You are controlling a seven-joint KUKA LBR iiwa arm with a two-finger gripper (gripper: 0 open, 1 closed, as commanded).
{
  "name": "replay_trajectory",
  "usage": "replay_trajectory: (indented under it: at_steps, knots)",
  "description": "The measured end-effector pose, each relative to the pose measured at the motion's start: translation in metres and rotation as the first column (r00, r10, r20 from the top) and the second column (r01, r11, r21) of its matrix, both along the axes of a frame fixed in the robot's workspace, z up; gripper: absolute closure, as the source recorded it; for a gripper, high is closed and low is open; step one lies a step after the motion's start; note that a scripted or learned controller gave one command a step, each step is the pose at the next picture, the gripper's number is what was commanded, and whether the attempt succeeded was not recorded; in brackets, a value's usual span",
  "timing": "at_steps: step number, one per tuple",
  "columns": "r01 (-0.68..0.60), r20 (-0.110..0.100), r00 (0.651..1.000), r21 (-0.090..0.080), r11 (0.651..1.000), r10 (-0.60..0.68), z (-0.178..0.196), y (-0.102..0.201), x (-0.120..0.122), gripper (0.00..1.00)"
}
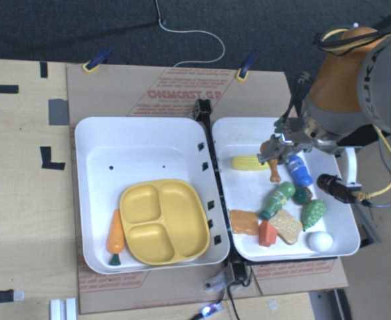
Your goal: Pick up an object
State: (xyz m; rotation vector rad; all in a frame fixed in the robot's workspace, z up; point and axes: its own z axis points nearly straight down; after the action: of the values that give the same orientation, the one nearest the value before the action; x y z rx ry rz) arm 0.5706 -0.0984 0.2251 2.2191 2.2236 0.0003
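Right bin (238, 129): corn cob (250, 163) lay near its far-left corner, blue bottle (300, 173) just right of it, an orange piece (275, 173) between them. Nearer the front edge you had green veg (277, 199), a leafy green piece (313, 212), toast (288, 226), red block (267, 234), white ball (322, 241). Left bin (95, 139) held the yellow tray (163, 220) and carrot (116, 235). Gripper (278, 151) hung over the corn/bottle gap, arm in from the right. Can't tell you the finger state.
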Motion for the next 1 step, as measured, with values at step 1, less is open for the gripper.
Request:
replay_trajectory:
  at_steps: [1]
  knots:
    - [0.0,-0.007,1.0,0.001,1.0,0.0,-0.0021,0.0337,-0.0519,1.0]
